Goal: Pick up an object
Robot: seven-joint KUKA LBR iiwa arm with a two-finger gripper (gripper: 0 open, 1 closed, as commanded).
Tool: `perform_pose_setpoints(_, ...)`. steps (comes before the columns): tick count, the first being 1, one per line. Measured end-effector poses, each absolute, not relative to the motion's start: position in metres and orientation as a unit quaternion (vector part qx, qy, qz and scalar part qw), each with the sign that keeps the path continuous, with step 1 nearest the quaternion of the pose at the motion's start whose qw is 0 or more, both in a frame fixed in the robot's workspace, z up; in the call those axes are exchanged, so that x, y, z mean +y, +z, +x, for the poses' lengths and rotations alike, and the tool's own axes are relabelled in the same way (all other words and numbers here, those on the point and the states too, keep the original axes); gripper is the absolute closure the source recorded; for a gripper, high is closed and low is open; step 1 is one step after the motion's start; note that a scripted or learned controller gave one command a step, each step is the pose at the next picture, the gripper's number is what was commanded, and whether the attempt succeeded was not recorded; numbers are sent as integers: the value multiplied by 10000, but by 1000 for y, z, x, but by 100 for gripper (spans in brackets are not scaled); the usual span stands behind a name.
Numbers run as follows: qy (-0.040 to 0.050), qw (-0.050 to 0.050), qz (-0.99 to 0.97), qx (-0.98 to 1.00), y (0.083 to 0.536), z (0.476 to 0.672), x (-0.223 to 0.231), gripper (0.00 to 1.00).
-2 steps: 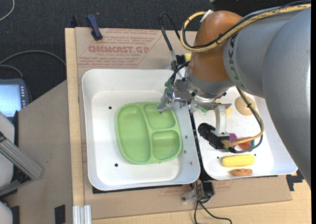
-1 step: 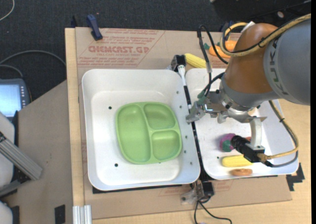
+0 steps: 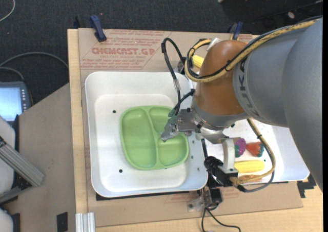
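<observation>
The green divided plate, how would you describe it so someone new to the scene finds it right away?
Start at the left white bin. Lying flat inside it is the green divided plate, with the gripper over its right side. It is the bin's one green, compartmented thing.

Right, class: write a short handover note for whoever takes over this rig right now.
Gripper: low over the right side of the green divided plate in the left bin; whether it grips anything cannot be told.
Other things: a yellow item, a red one and a purple one lie in the right bin.
Done: nothing visibly lifted.
Left: grasp one object and raise it.
</observation>
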State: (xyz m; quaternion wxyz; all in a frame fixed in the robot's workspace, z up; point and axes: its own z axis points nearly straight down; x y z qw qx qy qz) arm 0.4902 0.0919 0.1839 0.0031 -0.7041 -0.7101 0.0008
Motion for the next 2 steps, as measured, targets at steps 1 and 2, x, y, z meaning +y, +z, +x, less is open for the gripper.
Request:
perform_pose_setpoints(1, -17, -41, -7087, -7055, 185, 583, 31, 0)
perform_pose_setpoints(2, -6, -19, -7082, -7060, 185, 599, -5, 0)
